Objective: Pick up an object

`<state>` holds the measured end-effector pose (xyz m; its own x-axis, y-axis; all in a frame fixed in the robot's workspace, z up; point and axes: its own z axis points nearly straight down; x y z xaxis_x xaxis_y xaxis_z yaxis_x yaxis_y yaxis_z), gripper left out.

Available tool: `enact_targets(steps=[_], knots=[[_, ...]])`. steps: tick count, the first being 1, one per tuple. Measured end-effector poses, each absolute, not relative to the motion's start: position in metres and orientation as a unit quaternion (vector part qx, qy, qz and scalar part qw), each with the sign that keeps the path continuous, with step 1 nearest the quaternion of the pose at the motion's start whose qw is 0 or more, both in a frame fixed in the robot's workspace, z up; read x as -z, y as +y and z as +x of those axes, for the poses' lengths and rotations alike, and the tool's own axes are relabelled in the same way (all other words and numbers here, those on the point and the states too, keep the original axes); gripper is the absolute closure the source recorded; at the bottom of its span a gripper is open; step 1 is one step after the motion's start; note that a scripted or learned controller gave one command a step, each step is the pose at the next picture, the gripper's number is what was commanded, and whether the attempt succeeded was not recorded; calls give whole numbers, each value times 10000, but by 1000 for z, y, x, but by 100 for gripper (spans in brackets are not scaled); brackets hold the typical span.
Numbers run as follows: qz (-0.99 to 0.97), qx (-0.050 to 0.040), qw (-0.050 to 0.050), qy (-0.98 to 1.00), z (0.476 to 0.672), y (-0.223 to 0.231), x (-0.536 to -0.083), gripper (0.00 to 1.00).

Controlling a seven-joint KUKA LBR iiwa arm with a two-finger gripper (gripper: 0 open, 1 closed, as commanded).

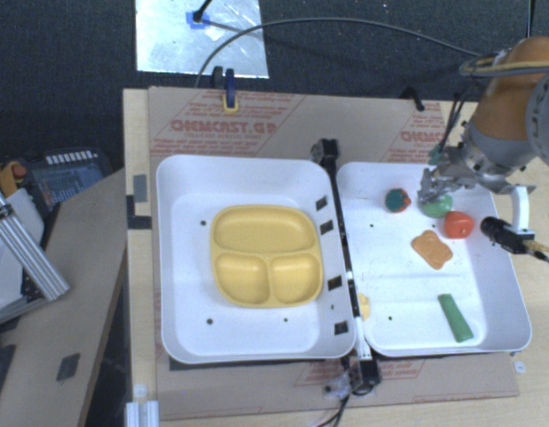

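Green stick [455, 318] nearest, right bin [514, 327]; hand [434, 190] over pale green piece [437, 206], partly hidden, grip state unclear.

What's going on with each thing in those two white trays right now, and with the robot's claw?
Yellow divided plate: lying flat in the left bin.
Claw: low in the right bin, right over a light green piece.
Teal and red ball: loose, left of the claw.
Red piece: loose.
Orange piece: lying flat.
Green stick: lying flat, near the front.
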<state>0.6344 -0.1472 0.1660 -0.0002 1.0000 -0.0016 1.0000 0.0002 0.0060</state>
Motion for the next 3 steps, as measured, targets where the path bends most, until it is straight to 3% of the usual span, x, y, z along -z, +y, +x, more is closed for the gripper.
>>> enact_targets(steps=[2,3], knots=[[7052,-19,28,7090,643,-143,-267,100],[7041,-9,4,7101,637,-85,-267,100]])
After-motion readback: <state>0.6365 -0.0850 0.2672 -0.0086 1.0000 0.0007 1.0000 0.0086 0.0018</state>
